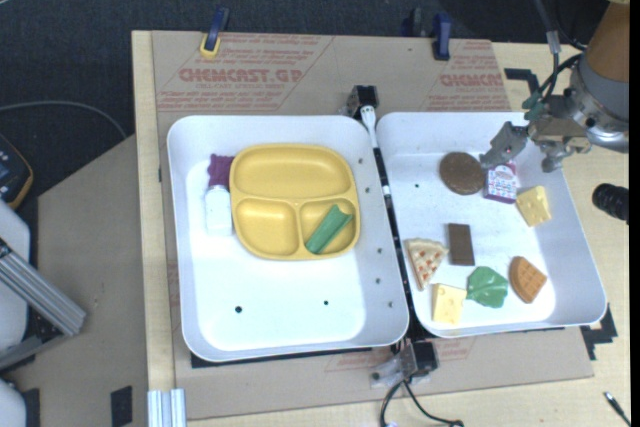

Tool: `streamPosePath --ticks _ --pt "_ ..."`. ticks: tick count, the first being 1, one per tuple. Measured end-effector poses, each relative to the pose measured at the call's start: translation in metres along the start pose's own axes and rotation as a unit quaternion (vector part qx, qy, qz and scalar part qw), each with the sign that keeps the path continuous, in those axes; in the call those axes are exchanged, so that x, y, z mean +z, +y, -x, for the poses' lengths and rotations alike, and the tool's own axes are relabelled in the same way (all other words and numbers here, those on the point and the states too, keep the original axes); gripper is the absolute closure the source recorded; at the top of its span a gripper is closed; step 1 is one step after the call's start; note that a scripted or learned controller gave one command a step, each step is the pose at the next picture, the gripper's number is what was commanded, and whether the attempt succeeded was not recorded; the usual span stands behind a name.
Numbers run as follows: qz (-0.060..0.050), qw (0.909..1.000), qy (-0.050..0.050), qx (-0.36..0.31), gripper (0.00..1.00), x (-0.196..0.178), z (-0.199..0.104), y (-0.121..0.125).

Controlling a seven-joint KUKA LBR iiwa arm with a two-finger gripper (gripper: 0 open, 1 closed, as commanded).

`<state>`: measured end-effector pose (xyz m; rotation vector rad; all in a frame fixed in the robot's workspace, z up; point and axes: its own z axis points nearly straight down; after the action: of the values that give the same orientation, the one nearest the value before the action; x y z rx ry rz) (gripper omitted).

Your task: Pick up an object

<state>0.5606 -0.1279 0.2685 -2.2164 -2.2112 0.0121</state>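
The worktop (300, 65) carries two glossy white bins; the right bin (580, 255) holds small toy foods. The pincer (512, 153) hangs over its far side, spread and grasping nothing, just above a pink-and-white packet (501, 184) beside a flat brown disc (461, 172). I'd drop straight down and straddle the packet's narrow sides.

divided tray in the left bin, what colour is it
Yellow; the divided tray shows clearly in the camera view.
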Motion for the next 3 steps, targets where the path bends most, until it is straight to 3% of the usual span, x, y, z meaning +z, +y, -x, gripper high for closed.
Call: streamPosePath --ticks 1,3 --pt "0.006 1.0000 -0.001 -0.001 0.00 -0.007 0.000 0.002" --pt "0.003 1.0000 0.000 -0.001 0.00 0.081 0.001 -0.001"
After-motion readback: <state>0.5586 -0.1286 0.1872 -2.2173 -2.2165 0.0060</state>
